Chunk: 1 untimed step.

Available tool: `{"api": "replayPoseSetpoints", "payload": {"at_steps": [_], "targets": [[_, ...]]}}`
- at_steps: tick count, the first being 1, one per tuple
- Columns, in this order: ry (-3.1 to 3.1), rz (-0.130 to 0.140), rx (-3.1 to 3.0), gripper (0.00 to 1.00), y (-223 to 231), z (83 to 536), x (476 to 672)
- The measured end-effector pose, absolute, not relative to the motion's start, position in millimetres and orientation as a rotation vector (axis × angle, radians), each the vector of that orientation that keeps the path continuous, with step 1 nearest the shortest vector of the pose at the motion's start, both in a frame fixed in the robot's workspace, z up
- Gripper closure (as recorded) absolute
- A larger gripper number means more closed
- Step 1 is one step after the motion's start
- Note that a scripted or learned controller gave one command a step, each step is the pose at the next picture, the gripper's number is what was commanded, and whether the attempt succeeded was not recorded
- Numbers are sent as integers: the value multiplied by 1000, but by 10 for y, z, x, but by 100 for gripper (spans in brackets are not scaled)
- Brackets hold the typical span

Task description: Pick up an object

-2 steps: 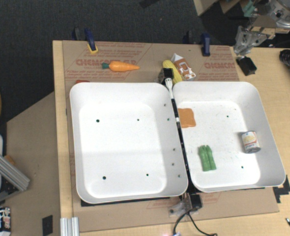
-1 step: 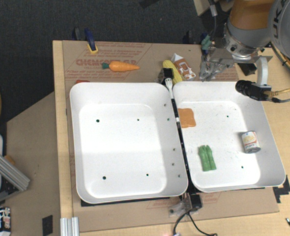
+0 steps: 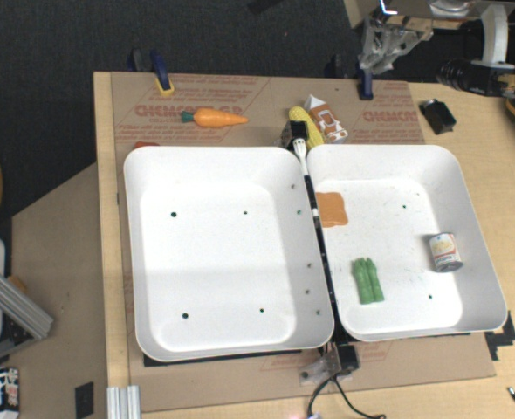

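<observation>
The left bin (image 3: 214, 251) lies far down and to the left of the hand, with dark dots on its white floor. Behind it, on the brown surface (image 3: 240, 103), a toy carrot (image 3: 216, 119) lies on its side, well left of and below the hand. Nearer, a yellow corn cob (image 3: 303, 122) and a small brown-and-white packet (image 3: 329, 126) rest at the junction of the two bins. The right bin (image 3: 397, 173) sits below the hand and holds an orange square block (image 3: 331, 209) beside its left wall, a green bundle (image 3: 367, 280) toward its front, and a small tin can (image 3: 445, 252) on its side to the right. The hand (image 3: 384, 49) hangs above the surface's far edge, holding nothing; whether it is apart or together cannot be told.
</observation>
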State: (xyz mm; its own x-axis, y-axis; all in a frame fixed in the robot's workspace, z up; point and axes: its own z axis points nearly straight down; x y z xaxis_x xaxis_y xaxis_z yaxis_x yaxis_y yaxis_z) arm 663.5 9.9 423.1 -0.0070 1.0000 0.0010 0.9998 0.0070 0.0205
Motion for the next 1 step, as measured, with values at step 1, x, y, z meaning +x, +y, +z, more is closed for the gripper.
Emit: {"api": "replayPoseSetpoints", "payload": {"at_steps": [1], "targets": [[2239, -7, 2217, 100, 1104, 3376, 6564]]}}
